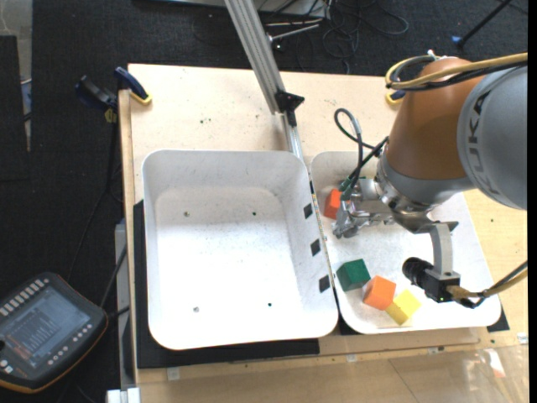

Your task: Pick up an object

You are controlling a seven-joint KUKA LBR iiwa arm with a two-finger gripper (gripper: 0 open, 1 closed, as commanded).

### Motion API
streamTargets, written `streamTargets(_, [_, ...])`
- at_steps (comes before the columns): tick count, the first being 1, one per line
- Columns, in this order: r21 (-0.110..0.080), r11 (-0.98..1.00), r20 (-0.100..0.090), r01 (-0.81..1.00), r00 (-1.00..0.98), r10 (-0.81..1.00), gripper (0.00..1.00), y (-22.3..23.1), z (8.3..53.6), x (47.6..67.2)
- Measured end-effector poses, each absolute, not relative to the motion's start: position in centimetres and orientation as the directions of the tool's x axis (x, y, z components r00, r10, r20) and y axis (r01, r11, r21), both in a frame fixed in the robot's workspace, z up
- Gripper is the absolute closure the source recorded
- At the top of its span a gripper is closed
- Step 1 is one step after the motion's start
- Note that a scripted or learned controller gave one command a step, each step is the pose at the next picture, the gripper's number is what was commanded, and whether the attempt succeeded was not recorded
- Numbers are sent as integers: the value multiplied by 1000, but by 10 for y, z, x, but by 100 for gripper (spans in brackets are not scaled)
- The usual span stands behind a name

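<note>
Over the right bin [482,263], the gripper [346,225] hangs low.
Whether it grips the nearby orange-red block [333,202] is unclear.

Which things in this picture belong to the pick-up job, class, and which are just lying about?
Belonging to the job:
gripper, low in the right bin
small orange block beside the gripper
green block
orange block
yellow block

Just lying about:
left bin
blue-and-yellow clamp on the bench corner
handheld control pendant on the floor
</note>
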State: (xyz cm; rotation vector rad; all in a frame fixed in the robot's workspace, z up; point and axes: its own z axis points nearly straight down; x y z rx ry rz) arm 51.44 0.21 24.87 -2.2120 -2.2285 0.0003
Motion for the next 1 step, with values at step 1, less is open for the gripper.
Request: streamTargets(1, [-1,9,2,1000,-9,1000,100,57,246,509])
